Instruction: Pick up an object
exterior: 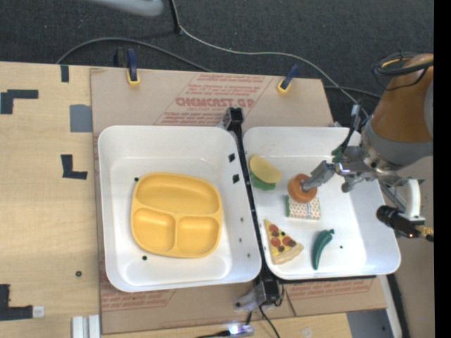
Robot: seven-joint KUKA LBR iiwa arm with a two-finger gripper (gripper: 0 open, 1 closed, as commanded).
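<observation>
Gripper (308, 182) over crowded right bin (366, 259); whether its fingers are spread or pressed together cannot be told.

Nearest, a green pepper (321, 247) at five o'clock and pizza slice (281, 241) at seven; just below the tool a patterned square (304, 208); under it an orange round piece (301, 187). Neighbours touch, so a descent may nudge or pinch two. At ten o'clock a yellow-green wedge (263, 172) hugs the divider wall; open floor lies at three o'clock.
</observation>
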